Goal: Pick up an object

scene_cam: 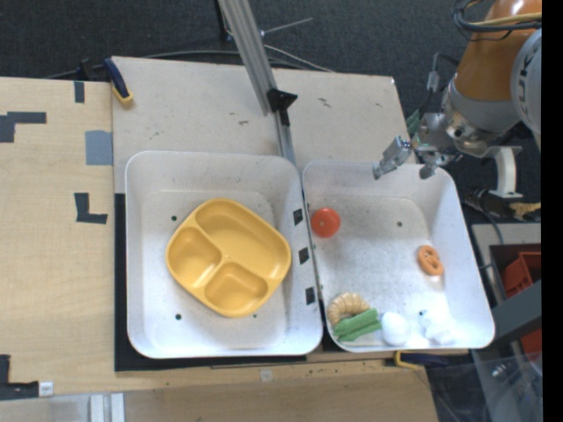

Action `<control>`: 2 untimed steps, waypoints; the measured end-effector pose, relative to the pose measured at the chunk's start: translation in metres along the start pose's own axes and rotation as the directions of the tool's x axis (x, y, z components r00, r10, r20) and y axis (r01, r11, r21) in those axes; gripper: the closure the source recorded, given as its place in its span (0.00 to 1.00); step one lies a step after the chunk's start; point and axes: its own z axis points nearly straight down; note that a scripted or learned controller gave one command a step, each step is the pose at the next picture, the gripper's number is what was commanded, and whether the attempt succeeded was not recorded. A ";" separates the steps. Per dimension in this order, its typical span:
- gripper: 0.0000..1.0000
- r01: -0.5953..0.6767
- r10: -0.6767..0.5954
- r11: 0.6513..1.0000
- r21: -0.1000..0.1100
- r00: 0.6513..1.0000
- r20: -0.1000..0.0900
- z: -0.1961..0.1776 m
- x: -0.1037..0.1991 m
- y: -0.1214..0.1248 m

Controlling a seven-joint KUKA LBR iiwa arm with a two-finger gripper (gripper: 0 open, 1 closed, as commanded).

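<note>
Blending into the white floor, two pale objects point(422, 325) in the right bin point(462, 236) near corner are hard to identify. Gripper point(410, 159) hovers over this bin's far rim, fingers spread apart, holding and touching nothing. Red ball point(325, 222), orange piece point(429, 259), pretzel-like item point(348, 305) and green item point(357, 324) lie below.

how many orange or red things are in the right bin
2. A red ball lies near the right bin's left wall, toward the far end. A small orange piece lies near its right wall. The cluster at the near end could hide more.
</note>
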 end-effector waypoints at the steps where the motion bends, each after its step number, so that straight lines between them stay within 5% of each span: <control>1: 0.00 0.000 0.000 1.000 0.000 1.000 0.000 0.000 0.000 0.000; 2: 0.00 -0.001 0.001 1.000 0.005 1.000 0.001 0.055 -0.008 0.005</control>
